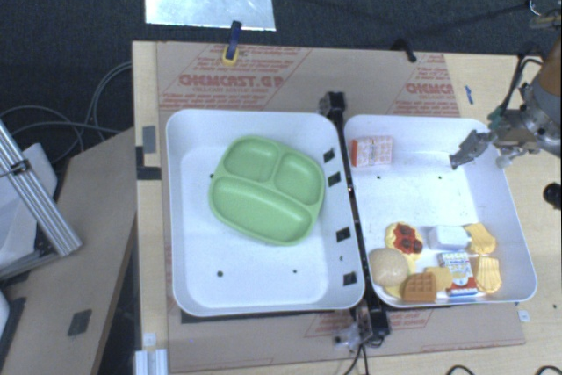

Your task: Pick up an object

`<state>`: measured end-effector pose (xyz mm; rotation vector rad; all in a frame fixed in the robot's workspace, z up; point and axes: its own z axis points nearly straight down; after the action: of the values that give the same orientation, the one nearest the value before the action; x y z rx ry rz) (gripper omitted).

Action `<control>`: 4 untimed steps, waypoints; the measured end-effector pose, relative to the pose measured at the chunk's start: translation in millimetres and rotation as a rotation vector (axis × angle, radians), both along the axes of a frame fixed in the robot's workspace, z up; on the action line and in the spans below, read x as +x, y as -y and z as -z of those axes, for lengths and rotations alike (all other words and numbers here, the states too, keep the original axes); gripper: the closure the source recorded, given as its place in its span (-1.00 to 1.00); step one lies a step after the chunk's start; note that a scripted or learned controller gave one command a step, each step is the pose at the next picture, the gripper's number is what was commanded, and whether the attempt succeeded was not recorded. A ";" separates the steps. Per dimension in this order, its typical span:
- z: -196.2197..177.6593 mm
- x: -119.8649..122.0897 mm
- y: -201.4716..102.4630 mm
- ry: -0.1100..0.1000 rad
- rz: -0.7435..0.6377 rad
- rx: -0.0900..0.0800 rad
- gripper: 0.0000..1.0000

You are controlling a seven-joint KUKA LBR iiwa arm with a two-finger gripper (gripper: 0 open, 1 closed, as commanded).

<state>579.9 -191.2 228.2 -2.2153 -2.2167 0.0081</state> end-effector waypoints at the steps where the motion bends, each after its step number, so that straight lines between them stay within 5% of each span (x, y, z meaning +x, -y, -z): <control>1: -6.1 2.5 -0.3 0.010 -0.003 -0.002 -1.00; 4: 145.6 5.6 -4.1 0.008 -0.001 -0.001 -1.00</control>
<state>585.5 -187.1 82.6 -2.2190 -2.2223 0.0009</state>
